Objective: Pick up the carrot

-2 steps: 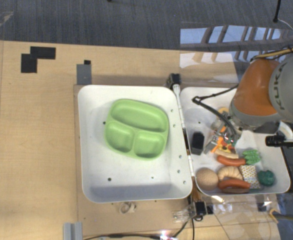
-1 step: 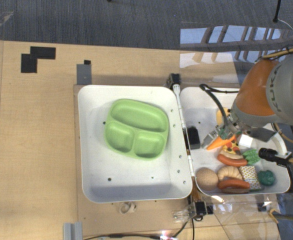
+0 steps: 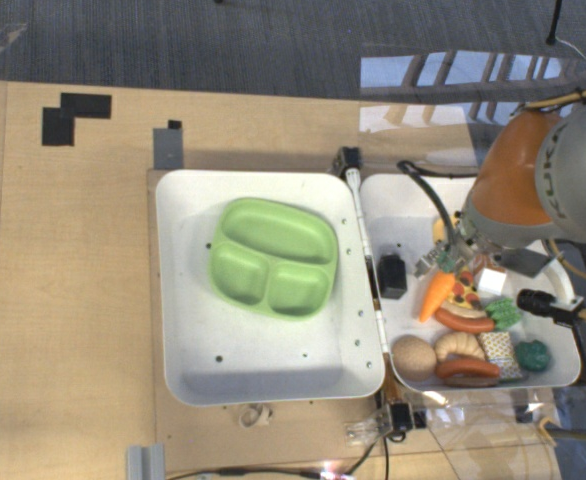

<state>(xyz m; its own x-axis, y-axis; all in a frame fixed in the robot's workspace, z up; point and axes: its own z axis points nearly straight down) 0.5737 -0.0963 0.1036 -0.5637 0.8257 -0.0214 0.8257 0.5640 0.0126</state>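
At the near edge of the right bin [image 3: 573, 368] lie a sausage [image 3: 465, 370], a bun [image 3: 414, 354] and other toy foods. Just beyond them the carrot [image 3: 435, 295] lies tilted, tip toward the near left. It is judged light, rigid and smooth, likely plastic; grasp across the thick middle, where it will not slip out. The hand [image 3: 456, 258] sits just beyond its far end, near touching; its opening state cannot be determined. A green plate [image 3: 271, 256] occupies the left bin [image 3: 188, 348].

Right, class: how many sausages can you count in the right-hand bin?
2. One sausage lies just below the carrot; the other sausage lies at the bin's near edge, under the bread roll. The arm covers part of the bin, so more may be hidden.
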